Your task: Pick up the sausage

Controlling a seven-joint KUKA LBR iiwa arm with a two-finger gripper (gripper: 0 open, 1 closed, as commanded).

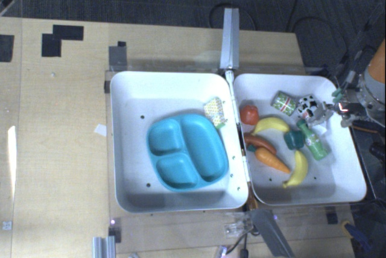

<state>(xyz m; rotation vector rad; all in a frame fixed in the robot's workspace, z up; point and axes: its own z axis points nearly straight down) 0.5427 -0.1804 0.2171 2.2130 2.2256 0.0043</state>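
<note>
The sausage [259, 142] is a dark reddish-brown link lying aslant in the right bin [347, 187], near its left wall. It sits between a yellow banana [271, 125] above and an orange carrot [271, 159] below, touching or almost touching the carrot. My gripper [336, 108] hangs at the bin's upper right edge, well to the right of the sausage and apart from it. Nothing shows held in it.
The right bin also holds a red tomato [249, 114], a green can [283, 103], a black-and-white ball [308, 107], a teal cup [294, 140], a green bottle [314, 144] and a second banana [297, 169]. The left bin [129, 130] holds a blue divided plate [187, 151] and a small patterned packet [215, 111].
</note>
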